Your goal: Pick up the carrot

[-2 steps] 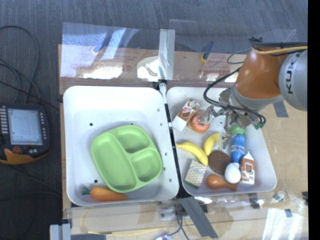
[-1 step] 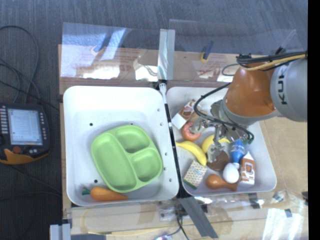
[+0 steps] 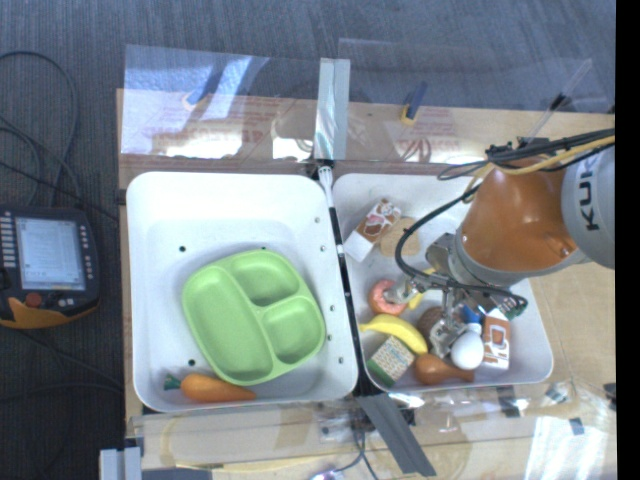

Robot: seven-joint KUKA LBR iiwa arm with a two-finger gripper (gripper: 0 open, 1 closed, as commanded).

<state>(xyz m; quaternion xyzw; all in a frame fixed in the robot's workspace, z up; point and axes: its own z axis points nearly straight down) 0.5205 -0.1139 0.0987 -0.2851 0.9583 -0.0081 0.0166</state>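
Orange carrot (image 3: 212, 389) lies along the near wall of the left bin (image 3: 150, 268), touching the near rim of a green divided plate (image 3: 253, 315) that rests on the bin floor. Across the divider, the right bin (image 3: 535, 363) holds, nearest, a white egg (image 3: 466, 349), a brown pear-shaped piece (image 3: 434, 370), a boxed item (image 3: 390, 360) and a yellow banana (image 3: 397, 332); farther back, a pink ring (image 3: 384, 296) and a small carton (image 3: 376, 220). Above the egg hangs the gripper (image 3: 455, 320), among these items; whether its fingers are spread or closed cannot be told. Beyond the bench's left edge sits a control pendant (image 3: 46, 263).
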